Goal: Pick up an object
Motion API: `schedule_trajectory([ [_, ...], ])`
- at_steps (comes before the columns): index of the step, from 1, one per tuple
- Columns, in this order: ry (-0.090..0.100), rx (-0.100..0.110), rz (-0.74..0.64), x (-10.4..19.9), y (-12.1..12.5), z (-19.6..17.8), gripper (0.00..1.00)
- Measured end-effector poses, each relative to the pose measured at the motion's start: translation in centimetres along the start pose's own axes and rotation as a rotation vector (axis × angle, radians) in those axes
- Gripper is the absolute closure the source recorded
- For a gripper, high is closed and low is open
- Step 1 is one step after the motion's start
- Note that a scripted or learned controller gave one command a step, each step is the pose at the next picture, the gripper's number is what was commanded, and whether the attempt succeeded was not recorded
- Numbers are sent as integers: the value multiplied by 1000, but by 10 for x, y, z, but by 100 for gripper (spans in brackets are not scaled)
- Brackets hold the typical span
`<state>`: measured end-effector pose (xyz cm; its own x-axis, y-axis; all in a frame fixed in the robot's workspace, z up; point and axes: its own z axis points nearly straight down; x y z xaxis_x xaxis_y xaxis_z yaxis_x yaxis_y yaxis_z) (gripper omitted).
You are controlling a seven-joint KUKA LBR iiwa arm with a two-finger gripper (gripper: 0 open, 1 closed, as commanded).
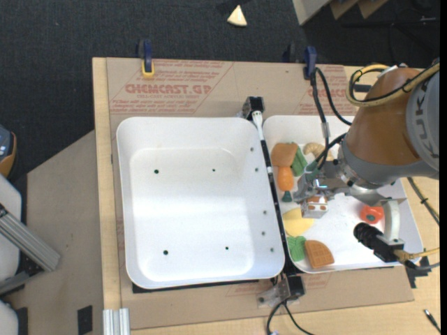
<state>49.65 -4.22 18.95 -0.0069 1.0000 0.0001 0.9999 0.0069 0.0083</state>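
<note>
Waffle [320, 254] and toy foods in right bin [412, 232], end effector [313, 190] grip state unclear

The grey arm [391, 128] with its orange band reached in from the desk's right edge, wrist bent downward, its pincer [312, 187] lowered over the right bin's left half.
</note>
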Motion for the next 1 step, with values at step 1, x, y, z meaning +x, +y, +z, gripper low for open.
schedule_trajectory([
  [1, 2, -6, -5, 88, 98, -51, 100],
])
